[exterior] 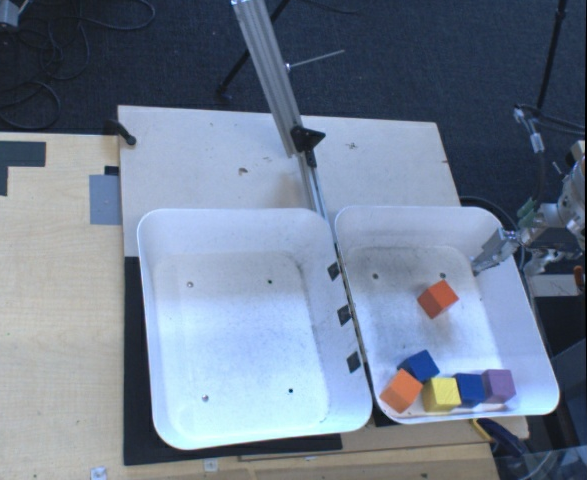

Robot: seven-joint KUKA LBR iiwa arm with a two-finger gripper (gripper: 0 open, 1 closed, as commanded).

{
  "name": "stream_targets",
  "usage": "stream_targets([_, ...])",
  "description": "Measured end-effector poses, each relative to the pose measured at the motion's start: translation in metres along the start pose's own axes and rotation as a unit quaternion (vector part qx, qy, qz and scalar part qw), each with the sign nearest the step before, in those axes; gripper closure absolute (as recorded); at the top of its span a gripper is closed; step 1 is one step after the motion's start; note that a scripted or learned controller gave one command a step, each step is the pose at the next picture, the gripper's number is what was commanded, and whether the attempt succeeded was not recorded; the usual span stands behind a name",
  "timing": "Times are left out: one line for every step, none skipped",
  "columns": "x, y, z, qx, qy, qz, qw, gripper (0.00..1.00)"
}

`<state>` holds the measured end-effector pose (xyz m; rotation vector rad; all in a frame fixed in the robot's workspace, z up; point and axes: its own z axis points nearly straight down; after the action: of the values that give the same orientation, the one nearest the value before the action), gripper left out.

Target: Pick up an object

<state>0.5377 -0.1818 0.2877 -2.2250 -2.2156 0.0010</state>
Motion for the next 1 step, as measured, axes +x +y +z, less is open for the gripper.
stream_targets([0.0090,0.0427,0.1342,0.004,0.001,-0.004,1.0000,0.00])
